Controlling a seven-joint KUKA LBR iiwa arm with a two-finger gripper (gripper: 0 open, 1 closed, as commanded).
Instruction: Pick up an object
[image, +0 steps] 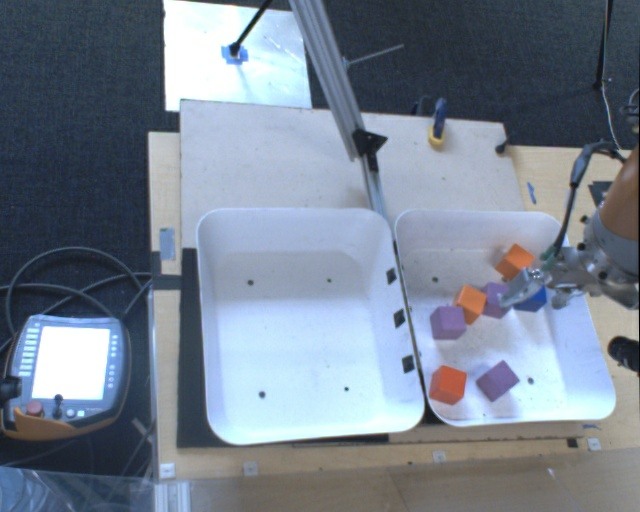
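White walls of the left bin (300, 225) lie well left of the gripper (527, 288). In the right bin (580, 395), purple cube (448, 322) and orange cube (471, 302) crowd its left; another purple cube (495, 299) touches it. Whether it grips the blue block (532, 297) cannot be told.
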